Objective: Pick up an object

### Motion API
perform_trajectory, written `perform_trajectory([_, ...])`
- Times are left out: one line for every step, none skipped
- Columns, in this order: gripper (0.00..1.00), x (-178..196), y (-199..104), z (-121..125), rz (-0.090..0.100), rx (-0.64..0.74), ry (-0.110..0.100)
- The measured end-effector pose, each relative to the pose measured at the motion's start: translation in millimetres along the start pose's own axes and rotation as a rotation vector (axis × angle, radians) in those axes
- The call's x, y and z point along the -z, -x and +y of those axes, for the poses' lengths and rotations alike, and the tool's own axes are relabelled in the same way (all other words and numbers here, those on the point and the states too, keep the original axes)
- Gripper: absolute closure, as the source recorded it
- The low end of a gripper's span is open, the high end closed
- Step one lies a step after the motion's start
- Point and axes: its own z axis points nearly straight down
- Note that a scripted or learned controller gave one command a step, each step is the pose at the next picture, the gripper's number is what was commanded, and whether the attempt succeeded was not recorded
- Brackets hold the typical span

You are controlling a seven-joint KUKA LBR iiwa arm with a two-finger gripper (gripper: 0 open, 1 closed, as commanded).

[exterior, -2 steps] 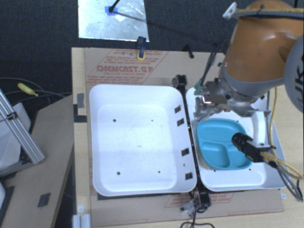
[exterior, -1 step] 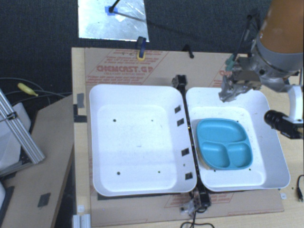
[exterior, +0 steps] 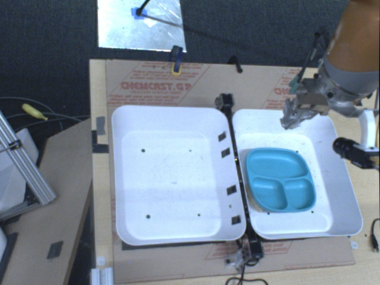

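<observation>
A blue divided plate (exterior: 279,179) with three compartments lies in the right white bin (exterior: 340,221), toward its front and middle. Something pale peeks out from under the plate's front left edge. My gripper (exterior: 290,121) hangs over the back of the right bin, above and behind the plate and apart from it. Nothing shows between its fingers.
The left white bin (exterior: 169,174) sits beside the right one, with black clips along the shared divider (exterior: 233,171). Both bins rest on a cardboard-covered bench (exterior: 178,82). A metal sheet (exterior: 139,16) lies on the dark floor behind.
</observation>
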Motion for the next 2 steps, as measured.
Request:
perform_trajectory([1.0,-33,-58,-14,0.003,0.012,-0.001])
perform_trajectory([1.0,-109,-119,37,0.003,0.013,-0.002])
